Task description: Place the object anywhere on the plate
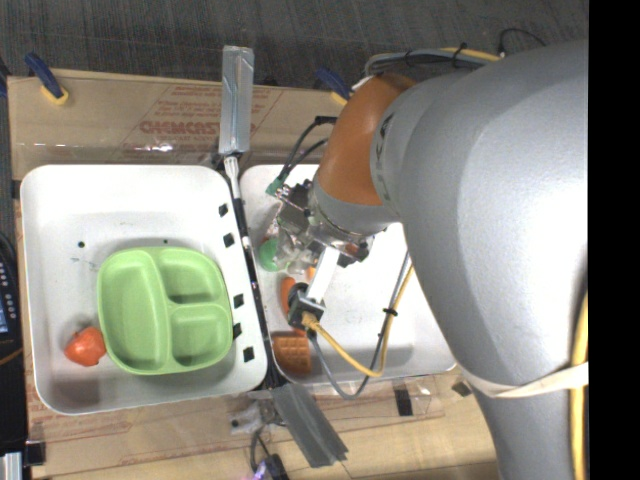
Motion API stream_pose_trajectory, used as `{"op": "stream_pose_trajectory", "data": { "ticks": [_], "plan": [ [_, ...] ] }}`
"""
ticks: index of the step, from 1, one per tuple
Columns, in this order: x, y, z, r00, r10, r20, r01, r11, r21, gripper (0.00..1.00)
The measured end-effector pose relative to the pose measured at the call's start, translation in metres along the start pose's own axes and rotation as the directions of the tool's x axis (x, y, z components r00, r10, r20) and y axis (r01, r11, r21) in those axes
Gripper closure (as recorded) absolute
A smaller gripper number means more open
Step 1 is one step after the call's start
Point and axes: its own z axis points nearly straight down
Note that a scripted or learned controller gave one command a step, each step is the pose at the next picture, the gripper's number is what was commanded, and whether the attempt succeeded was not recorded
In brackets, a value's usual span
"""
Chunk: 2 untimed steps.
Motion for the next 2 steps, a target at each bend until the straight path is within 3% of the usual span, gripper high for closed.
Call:
{"op": "stream_pose_trajectory", "data": {
  "ticks": [1, 2],
  "plan": [
    [0.089, 0.078, -0.001, 0.96, -0.279, 0.001, 0.279, 0.96, -0.003, 1.0],
    [0.188, -0.018, 0.015, 0.963, -0.268, 0.002, 0.268, 0.963, 0.001, 1.0]
  ]
}}
